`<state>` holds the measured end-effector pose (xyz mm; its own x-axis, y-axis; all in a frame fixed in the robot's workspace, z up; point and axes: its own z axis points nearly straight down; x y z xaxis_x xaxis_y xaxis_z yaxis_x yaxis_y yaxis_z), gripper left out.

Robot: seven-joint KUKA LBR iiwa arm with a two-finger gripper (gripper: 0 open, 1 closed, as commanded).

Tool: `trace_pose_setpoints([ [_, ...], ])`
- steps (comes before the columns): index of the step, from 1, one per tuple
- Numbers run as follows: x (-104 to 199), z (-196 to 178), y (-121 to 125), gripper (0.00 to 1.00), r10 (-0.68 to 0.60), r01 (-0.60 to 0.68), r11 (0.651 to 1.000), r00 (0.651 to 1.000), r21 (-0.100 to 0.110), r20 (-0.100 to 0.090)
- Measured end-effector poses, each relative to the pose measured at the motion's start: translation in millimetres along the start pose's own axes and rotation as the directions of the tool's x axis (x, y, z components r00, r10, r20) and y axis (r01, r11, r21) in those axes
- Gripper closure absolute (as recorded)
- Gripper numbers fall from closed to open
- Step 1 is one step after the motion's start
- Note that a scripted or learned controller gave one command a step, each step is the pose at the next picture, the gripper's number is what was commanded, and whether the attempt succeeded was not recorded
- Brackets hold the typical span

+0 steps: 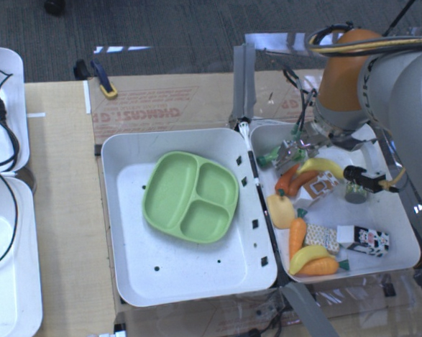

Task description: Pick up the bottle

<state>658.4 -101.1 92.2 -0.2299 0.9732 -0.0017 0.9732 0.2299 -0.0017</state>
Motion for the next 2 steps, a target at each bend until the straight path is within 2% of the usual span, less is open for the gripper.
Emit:
trace_pose_setpoints([
  [2,0.5,-0.2,0.5,0.00,-0.001,0.001,1.000,1.000,-0.001,0.000],
])
